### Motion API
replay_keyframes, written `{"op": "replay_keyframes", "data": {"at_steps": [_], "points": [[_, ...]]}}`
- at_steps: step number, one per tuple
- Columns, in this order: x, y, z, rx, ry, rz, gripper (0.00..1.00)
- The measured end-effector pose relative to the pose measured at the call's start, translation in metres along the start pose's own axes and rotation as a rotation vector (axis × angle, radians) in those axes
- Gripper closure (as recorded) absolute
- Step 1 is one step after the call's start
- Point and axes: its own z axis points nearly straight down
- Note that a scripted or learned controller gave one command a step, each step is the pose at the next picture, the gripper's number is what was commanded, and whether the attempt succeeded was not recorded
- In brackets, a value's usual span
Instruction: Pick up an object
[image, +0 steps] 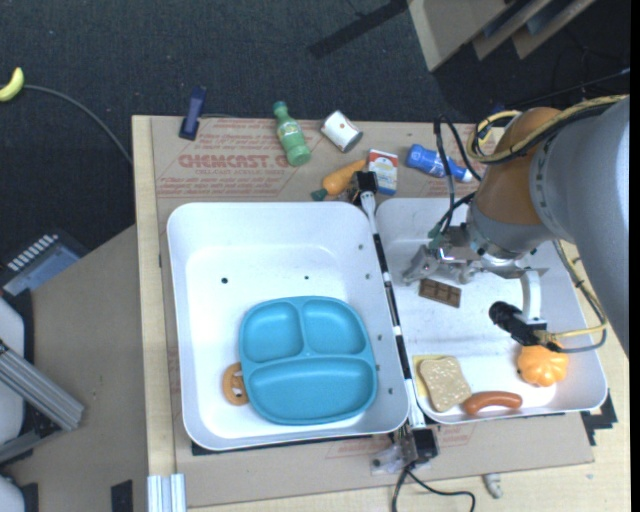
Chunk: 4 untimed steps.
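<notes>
The gripper (437, 268) hangs over the right bin (590, 385) just above a brown bar (439, 292) — fingers spread, pinching nothing.

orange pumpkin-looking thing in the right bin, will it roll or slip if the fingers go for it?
Probably. The orange pumpkin looks rounded and smooth, so it may slip from a two-finger pinch. It lies loose near the right bin wall, so a push could roll it against that. It looks like a light toy.
</notes>
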Motion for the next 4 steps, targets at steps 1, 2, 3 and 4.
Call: {"op": "replay_keyframes", "data": {"at_steps": [1, 2, 3, 4], "points": [[-0.015, -0.03, 0.0, 0.003, 0.001, 0.002, 0.0], [-0.041, 0.008, 0.0, 0.0, -0.001, 0.001, 0.0], [-0.041, 0.009, -0.01, -0.003, -0.002, -0.001, 1.0], [0.051, -0.021, -0.101, -0.001, 0.002, 0.0, 1.0]]}}
